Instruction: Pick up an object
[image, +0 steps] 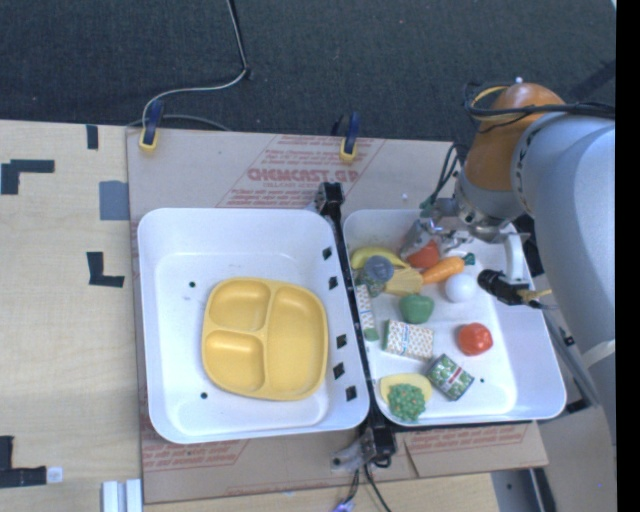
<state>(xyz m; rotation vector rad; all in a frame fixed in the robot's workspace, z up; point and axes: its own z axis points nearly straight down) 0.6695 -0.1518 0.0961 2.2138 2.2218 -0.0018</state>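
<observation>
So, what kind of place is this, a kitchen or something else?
Probably a robotics lab bench rather than a kitchen: two white bins are clamped on cardboard, toy food such as a plastic tomato fills the right one, and a grey robot arm reaches in.

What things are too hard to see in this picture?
- Camera view: whether the gripper holds anything; too small, crowded by toys.
- Far part of the right bin: hidden under the arm.
- Banana: partly covered by the blue toy.
- Print on the small green packet: too small to read.
</observation>
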